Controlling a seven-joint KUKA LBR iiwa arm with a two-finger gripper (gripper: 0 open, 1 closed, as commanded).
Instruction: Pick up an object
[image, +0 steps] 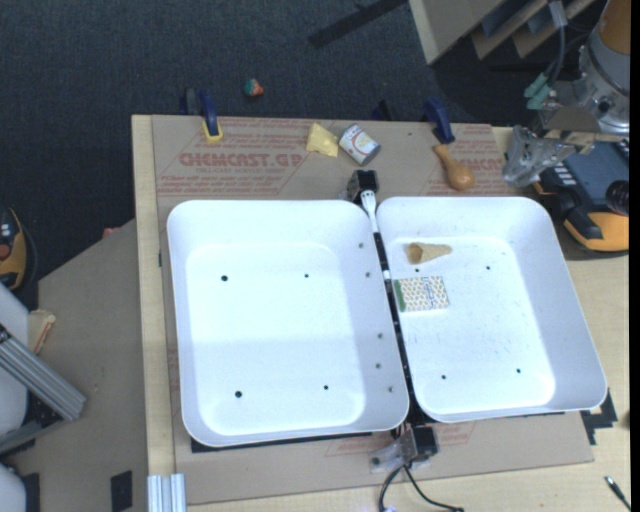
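Note:
In the right bin (560, 300) lie two objects near its left side: a small tan wedge-shaped piece (428, 252) and, just below it, a flat green-and-white patterned packet (422, 294). My gripper (528, 160) hangs at the upper right, above the bench beyond the right bin's far corner, well away from both objects. Nothing shows between its fingers.
The left bin (190, 330) sits beside the right one. On the cardboard behind the bins lie a yellow piece (322, 141), a small box (359, 145) and a tan wooden piece (455, 170). Blue clamps (209, 115) hold the board's far edge.

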